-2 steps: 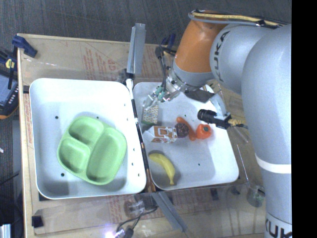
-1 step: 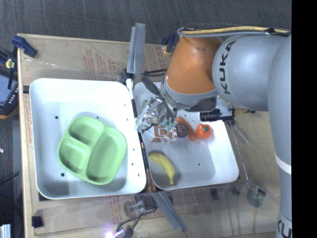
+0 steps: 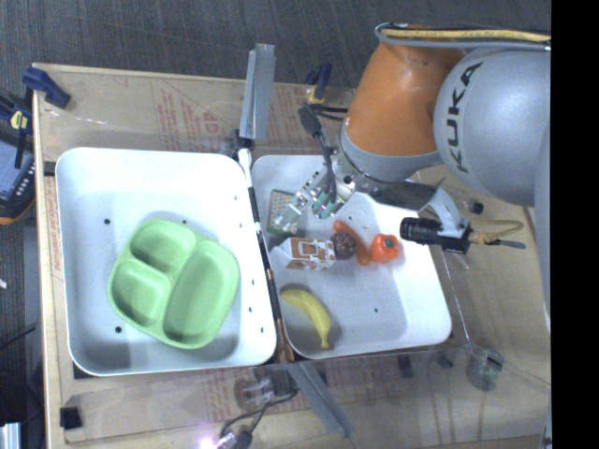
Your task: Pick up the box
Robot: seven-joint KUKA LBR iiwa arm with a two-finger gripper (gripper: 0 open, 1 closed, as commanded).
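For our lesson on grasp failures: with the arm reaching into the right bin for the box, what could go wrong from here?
1. The box lies against a dark round item, so a grasp may catch that item or knock it aside.
2. The end effector sits above a second flat item near the bin's wall, and may pick that instead.
3. The banana lies just below and could be bumped.

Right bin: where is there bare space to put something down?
In the right bin, the floor right of the banana and below the tomato is bare. The upper left is crowded: the claw, the box and a dark fruit cluster there.
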